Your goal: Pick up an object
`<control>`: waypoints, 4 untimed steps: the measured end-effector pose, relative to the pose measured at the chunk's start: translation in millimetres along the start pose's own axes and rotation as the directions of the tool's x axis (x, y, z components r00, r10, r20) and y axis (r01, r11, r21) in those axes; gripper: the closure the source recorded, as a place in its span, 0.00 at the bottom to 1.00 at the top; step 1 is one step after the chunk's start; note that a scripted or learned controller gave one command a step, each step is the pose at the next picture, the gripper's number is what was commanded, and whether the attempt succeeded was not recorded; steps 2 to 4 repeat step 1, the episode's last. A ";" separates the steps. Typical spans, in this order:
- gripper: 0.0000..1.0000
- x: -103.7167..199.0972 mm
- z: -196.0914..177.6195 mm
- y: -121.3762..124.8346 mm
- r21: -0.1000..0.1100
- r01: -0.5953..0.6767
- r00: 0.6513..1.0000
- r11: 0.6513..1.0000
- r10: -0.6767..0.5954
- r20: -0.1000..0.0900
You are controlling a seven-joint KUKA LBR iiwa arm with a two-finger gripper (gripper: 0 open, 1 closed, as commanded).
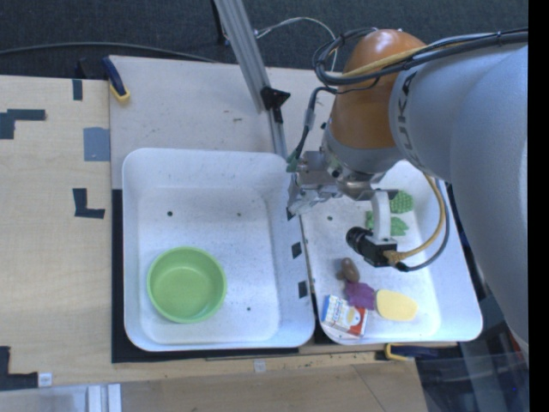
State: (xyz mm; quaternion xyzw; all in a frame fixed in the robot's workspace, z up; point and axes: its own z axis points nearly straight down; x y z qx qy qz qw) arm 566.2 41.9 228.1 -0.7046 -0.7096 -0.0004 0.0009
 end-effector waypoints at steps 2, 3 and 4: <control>1.00 55.3 -3.0 4.5 0.001 0.001 1.000 1.000 -0.001 0.000; 1.00 55.3 -3.0 4.5 0.001 0.001 1.000 1.000 -0.001 0.000; 1.00 55.3 -3.0 4.5 0.001 0.001 1.000 1.000 -0.001 0.000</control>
